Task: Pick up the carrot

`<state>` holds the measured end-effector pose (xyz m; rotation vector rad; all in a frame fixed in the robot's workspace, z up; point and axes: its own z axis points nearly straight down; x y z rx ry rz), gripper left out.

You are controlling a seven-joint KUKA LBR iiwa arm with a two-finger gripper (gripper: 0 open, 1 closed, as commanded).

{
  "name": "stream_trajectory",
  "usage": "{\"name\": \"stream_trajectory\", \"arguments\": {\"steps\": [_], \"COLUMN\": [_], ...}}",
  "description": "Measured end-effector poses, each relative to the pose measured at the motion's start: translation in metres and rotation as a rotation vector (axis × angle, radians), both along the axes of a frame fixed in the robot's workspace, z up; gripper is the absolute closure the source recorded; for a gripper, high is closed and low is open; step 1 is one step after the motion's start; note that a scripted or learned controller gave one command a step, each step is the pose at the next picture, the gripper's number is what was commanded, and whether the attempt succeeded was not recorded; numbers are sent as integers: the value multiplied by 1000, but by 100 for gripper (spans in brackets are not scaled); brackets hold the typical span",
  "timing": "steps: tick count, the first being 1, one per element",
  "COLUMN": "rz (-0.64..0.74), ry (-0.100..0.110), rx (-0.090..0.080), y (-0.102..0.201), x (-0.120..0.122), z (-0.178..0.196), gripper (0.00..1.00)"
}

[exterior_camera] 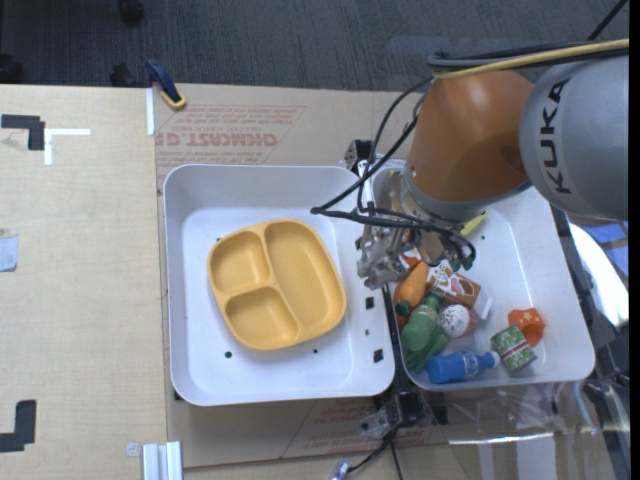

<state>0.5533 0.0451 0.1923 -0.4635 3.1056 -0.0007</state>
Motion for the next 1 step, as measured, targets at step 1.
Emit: {"name": "stream_trajectory", "arguments": {"steps": [1], "rz": [-344], "ry": [-2], "rx": [1], "y": [-54], "x": [12], "z": [0], "gripper": [100]}}
